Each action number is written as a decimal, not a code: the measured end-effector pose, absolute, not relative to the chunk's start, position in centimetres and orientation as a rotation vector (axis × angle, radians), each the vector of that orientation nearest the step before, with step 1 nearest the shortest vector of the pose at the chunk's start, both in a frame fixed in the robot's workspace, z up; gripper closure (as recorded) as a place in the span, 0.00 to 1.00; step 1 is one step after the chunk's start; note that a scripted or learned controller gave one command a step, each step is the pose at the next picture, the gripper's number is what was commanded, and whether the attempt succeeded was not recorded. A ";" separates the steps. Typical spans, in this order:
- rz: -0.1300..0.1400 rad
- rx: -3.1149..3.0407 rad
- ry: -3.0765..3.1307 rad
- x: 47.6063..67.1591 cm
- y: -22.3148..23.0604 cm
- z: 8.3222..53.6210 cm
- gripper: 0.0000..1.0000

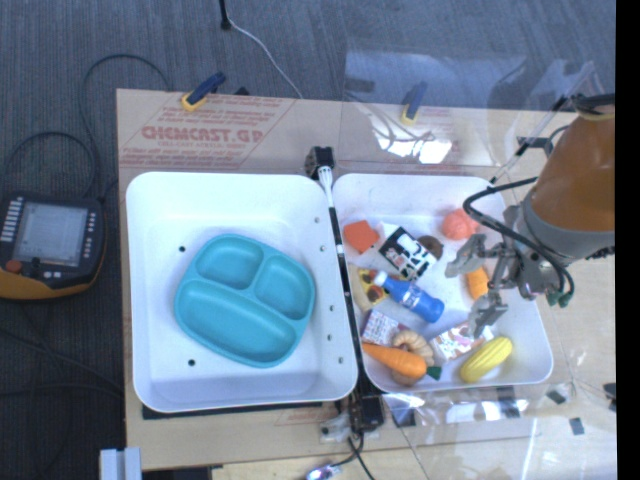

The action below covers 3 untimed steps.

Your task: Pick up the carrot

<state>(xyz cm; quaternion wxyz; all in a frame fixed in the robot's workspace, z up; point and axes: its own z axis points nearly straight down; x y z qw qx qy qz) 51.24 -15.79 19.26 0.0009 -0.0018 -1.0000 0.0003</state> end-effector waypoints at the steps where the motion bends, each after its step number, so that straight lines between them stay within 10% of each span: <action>1: 0.001 -0.300 -3.145 53.3 -17.1 11.9 0.00; 2: 0.003 -0.320 -3.150 56.0 -20.6 9.1 0.00; 3: 0.010 -0.316 -3.154 56.3 -20.5 10.1 1.00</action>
